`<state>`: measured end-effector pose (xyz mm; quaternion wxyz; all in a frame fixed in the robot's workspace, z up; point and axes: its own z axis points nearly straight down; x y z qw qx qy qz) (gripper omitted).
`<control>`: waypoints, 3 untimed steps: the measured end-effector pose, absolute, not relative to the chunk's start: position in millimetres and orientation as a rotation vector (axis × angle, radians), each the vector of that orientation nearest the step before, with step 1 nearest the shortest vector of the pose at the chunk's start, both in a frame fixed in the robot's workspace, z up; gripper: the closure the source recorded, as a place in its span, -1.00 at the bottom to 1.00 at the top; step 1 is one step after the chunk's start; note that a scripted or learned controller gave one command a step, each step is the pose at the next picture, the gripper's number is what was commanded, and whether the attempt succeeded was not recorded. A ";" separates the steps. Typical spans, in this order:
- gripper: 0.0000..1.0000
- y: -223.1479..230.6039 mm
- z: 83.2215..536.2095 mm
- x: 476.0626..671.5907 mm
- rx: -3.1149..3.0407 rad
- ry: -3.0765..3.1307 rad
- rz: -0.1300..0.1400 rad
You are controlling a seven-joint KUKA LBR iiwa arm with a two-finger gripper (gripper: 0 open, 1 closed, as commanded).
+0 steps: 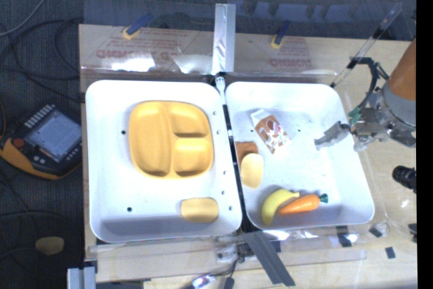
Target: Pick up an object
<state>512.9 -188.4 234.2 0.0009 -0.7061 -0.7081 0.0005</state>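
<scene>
The left bin [101,166] holds a yellow divided tray [170,139] and a small yellow block [199,209], while the right bin [318,95] holds a snack packet [269,131], a pale block [251,169], a banana [276,203] and a carrot [301,204]. The gripper [336,132] hangs over the right bin's right side, probably poised for a pick. It grips nothing, and whether it is open or closed cannot be told.

A small printed packet [269,131] lies flat, tilted, just left of the gripper [329,135]. Farther left and lower sits a pale bread piece [251,170]; below the gripper, a yellow banana [274,204] touches an orange carrot [301,203].
</scene>
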 end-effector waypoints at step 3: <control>-1.00 -131.6 120.2 610.1 -2.197 -2.245 0.000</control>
